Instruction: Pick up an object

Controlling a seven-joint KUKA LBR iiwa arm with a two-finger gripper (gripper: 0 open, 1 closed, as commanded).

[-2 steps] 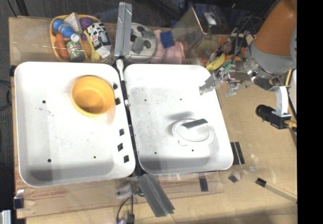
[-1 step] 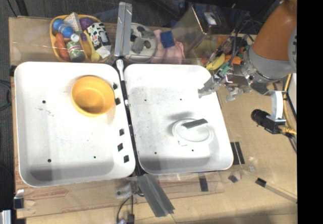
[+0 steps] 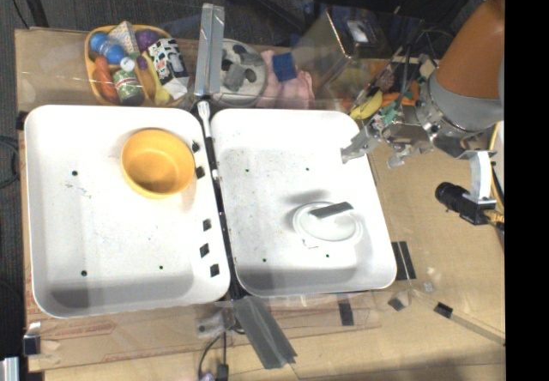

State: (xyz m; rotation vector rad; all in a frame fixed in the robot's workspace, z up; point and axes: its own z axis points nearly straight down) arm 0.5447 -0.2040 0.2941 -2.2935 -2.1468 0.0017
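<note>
Objects for picking lie one to a bin, as we see from above: a yellow bowl sits upright, mouth up, in the left bin toward its far edge and nearer the divider than the outer wall, round and so without a long axis. In the right bin a white lid-like disc lies flat near the near right corner, with a dark grey bar resting across its far side, the bar's long axis running left to right and tilted slightly up at its right end. We see the gripper above the right bin's far right corner, apart from both objects; we cannot tell how its jaws stand, and nothing shows between them. Beyond the bins' far edge stands a yellow basket of small toys.
</note>
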